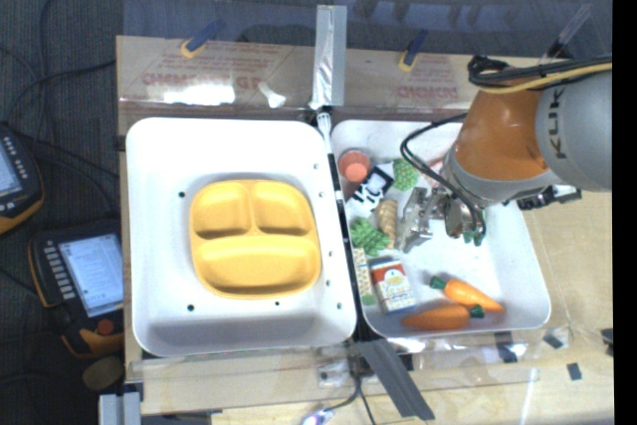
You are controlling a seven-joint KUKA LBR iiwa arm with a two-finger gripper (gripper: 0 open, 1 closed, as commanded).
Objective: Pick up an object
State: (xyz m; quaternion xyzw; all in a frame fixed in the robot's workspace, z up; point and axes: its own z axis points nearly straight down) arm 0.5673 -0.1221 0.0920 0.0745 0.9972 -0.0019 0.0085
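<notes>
The arm [528, 139] fills the upper right of the frame, its orange band over the top of the right bin [532, 289], while the left bin [159, 164] at centre left carries a yellow tray [256, 236] with three hollows. The gripper [430, 217] hangs low in the middle of the right bin, just right of the clutter along that bin's left wall; whether the jaws are open or closed cannot be told from here, and no item is seen between them. By this judgement the pick is not yet made: the arm has reached the bin, but the grasp and the lift remain. The candidates lie close by: a carton [394, 285] below the gripper, two carrots [468, 294] toward the bin's lower right, green pieces [366, 235] to the gripper's left, a second green piece [405, 174] above it, and a small orange cup [353, 163] at the bin's upper left.
</notes>
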